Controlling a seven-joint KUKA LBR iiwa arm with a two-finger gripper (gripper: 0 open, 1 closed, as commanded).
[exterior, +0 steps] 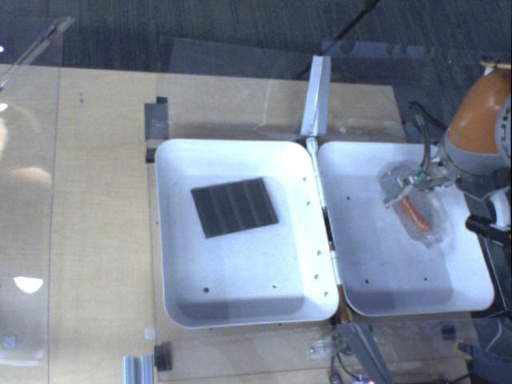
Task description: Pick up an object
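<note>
My gripper (408, 184) sits over a clear plastic item with an orange core (416, 213), 2 o'clock in the right white bin (480, 294); jaw state unclear. Slick plastic could slip out if I close off-centre.

Two white bins (240, 154), one dark ridged mat (234, 206), and one clear orange-tinted object (414, 210).

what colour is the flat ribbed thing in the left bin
Dark grey, with lengthwise ribs; the flat ribbed pad lies in the left bin, clearest in the camera view.
</note>
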